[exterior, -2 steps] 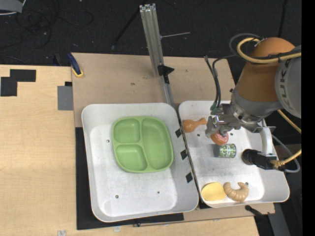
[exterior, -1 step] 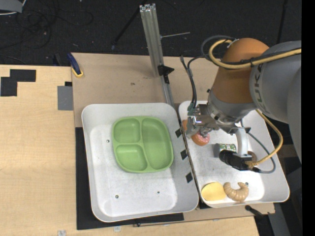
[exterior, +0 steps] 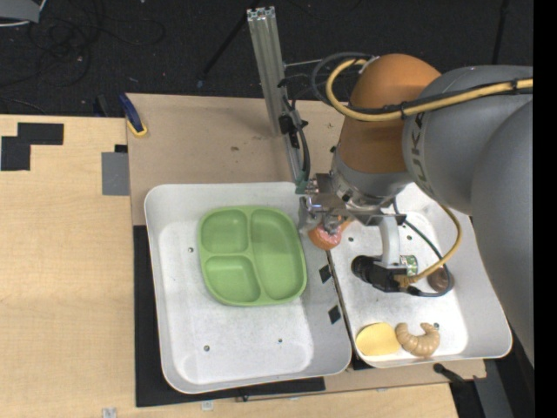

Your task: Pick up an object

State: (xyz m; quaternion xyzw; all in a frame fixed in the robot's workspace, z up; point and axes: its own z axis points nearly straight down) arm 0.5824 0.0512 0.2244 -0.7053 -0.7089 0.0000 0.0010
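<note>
Green divided plate (exterior: 252, 256) (left bin (exterior: 174, 338)) beside end effector (exterior: 324, 225)

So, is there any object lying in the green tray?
No, the green tray in the left bin shows bare compartments, with nothing in them.

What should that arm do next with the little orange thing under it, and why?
Probably lift straight up a little. The gripper sits at the top left corner of the right bin, right on the small orange object; whether it truly holds it is hidden, and a small rise would show that.
</note>
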